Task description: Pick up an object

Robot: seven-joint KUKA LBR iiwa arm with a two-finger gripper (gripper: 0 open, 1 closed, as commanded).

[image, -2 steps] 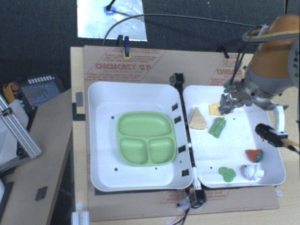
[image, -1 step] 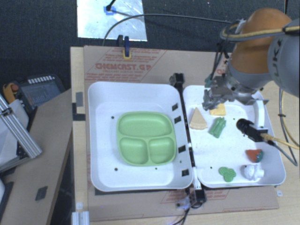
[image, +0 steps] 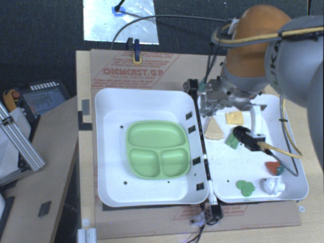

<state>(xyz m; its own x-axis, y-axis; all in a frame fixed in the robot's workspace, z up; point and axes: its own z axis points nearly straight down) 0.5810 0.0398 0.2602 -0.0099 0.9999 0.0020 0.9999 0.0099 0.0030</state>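
Camera view catches the approach step: the pincer (image: 206, 109) hangs over the right bin (image: 223, 168), released or clenched I cannot tell. Just beside it lies one tan wedge (image: 213, 130), the likeliest target; the next move calls for a squared descent. Farther off: one yellow square (image: 234, 118), one green block (image: 232, 140), one green clump (image: 246, 187), one white lump (image: 272, 186), one orange piece (image: 273, 167).

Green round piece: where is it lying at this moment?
In the camera view, the green round piece lies in the right bin, near its front wall, just left of the white crumpled object.
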